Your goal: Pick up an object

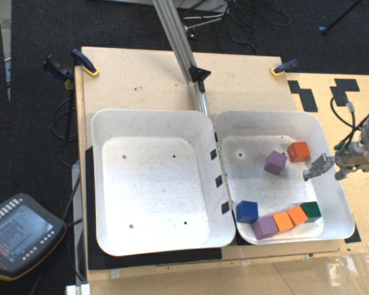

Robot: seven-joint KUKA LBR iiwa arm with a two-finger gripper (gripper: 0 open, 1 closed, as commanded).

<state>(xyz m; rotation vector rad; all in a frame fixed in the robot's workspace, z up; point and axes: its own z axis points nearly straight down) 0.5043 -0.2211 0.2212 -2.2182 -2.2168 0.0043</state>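
- Camera view looks down at a slant on a pale wooden counter [147,78] carrying two shallow white bins side by side.
- In the left bin [104,165] nothing but dark specks can be made out on the floor.
- In the right bin [246,131] lie six blocks.
- An orange block [299,152] sits toward the far right, with a purple block [275,163] just beside it on the left, tilted.
- Along the near wall a row runs from left to right: a blue block [246,211], a second purple block [264,226], a second orange block [283,220] and a green block [310,211]; the last three touch one another.
- The gripper [329,165] reaches in from the right edge, over the right bin's right rim, near the far orange block but apart from it.
- One grey finger [318,166] points left and down into the bin; whether the fingers are open or closed cannot be told, and no block shows between them.
- A grey handheld controller [18,235] lies on the dark floor at near left.
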